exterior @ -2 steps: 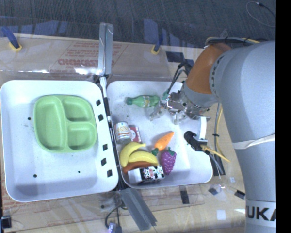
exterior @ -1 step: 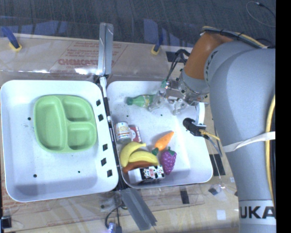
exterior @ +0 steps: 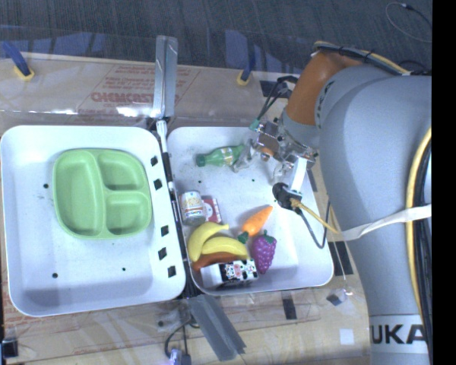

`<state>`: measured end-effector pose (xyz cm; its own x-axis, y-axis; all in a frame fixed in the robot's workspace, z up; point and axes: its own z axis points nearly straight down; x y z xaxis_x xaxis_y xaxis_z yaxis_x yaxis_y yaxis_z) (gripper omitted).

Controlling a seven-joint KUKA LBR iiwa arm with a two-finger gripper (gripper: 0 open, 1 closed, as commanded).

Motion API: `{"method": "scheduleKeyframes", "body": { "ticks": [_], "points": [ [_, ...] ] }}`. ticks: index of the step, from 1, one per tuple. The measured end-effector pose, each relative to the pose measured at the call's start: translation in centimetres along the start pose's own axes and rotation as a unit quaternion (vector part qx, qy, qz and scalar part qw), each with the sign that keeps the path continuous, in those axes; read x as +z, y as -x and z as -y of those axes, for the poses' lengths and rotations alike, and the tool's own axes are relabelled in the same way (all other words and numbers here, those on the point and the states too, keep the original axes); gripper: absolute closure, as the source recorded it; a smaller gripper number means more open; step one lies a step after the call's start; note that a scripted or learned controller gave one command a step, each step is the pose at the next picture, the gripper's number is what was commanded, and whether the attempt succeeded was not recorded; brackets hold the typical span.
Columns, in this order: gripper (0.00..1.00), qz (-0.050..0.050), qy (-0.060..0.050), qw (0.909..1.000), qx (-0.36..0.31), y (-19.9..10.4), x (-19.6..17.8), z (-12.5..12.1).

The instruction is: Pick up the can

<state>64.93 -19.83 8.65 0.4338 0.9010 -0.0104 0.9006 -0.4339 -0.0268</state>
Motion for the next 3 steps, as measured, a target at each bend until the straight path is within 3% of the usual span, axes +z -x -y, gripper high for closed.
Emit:
{"method": "scheduleKeyframes", "body": {
  "ticks": [1,2,3],
  "points": [
    [0.0,0.001,-0.004,0.9915,0.13,-0.9,0.0,0.6],
    [0.0,-0.005,0.004,0.9743,0.225,-0.5,-2.2,1.0],
    [1.0,-0.005,0.004,0.9752,0.221,-0.8,-3.2,1.0]
  ]
}}
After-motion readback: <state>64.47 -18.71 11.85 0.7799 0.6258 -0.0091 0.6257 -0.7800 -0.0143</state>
